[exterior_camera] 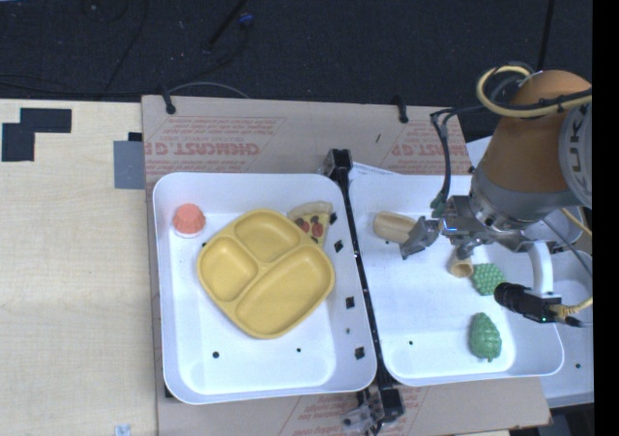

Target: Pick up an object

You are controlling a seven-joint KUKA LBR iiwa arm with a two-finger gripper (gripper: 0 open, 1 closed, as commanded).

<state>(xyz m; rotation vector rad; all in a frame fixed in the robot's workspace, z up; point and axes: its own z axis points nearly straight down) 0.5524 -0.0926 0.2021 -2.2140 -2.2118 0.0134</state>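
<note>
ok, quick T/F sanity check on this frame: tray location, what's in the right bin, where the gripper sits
1. The yellow divided tray lies in the left bin. True.
2. The orange-red ball sits in the right bin. False: it is in the left bin, near its far-left corner.
3. The gripper hangs over the right bin. True.
4. The tan cylinder rests on the yellow tray. False: it lies on the right bin's floor.
5. A green bumpy object lies in the right bin. True.

yellow tray (266, 275), orange ball (189, 219), white bins (242, 371)
</note>
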